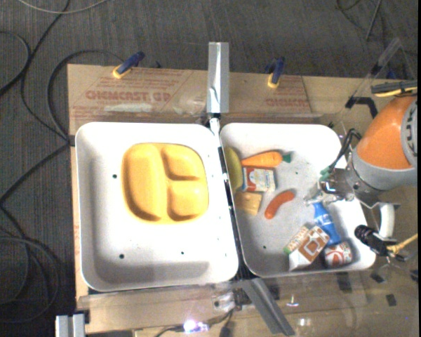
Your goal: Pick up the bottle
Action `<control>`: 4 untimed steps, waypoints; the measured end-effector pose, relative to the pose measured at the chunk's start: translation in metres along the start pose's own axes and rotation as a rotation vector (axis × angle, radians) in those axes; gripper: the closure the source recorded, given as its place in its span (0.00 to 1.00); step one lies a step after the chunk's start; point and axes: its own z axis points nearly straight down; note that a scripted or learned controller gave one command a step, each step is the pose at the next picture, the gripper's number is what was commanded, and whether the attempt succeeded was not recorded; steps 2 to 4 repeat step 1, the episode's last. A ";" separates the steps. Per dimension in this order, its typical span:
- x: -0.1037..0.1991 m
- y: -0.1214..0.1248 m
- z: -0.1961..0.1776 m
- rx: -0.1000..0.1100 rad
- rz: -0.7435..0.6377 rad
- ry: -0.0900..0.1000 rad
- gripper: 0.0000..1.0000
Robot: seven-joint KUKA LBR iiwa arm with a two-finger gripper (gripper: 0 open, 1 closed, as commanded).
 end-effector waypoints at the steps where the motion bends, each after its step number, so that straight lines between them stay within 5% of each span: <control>1: 0.040 0.014 -0.103 0.015 0.067 -0.010 1.00; 4: 0.040 0.014 -0.103 0.015 0.067 -0.010 1.00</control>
